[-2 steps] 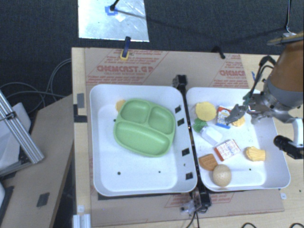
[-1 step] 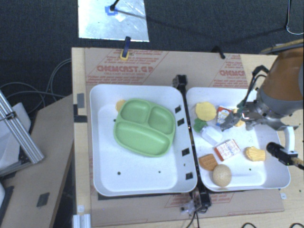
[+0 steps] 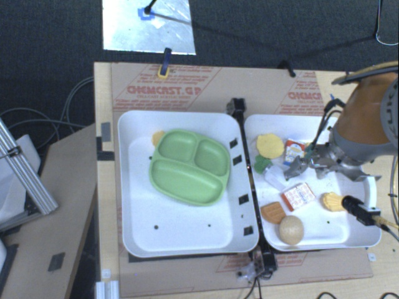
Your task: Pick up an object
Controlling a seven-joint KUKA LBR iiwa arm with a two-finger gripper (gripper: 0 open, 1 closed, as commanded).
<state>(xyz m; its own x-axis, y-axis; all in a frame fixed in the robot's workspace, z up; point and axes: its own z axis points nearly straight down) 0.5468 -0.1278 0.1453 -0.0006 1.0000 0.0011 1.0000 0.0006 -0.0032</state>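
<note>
Nearby, gripper (image 3: 298, 169) above red-and-white packet (image 3: 298, 195), flat, rectangular, right bin (image 3: 324, 238).

Grey arm (image 3: 365, 143) with a broad orange band and dark metal wrist.

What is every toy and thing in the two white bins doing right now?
Green three-compartment plastic plate: lying flat in the left white bin, nothing in it.
Round yellow toy: resting in the right white bin.
Small red-and-white packet: lying flat.
Round tan cookie: lying flat.
Beige ball: resting by the cookie.
Small yellow toy: resting, untouched.
Grey two-finger gripper: low over the right bin.
</note>
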